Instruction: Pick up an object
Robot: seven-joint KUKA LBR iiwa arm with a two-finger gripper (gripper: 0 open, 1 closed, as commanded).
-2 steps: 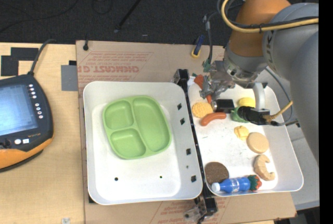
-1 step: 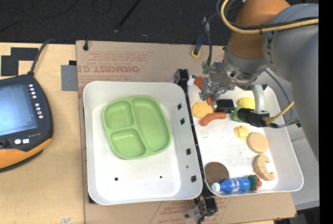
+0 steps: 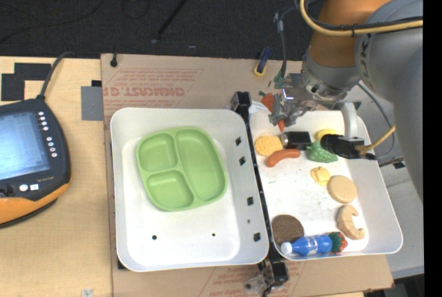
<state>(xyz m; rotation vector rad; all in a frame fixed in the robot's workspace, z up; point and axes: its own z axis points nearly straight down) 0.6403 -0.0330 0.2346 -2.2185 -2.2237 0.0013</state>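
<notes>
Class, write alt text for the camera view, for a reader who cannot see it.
A grey arm's gripper hangs over the far end of the right bin, which holds toy foods and a blue bottle. The left bin holds a green tray.

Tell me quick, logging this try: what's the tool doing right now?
Tool: cannot be told; it hangs over the right bin, above the toy food.
</notes>
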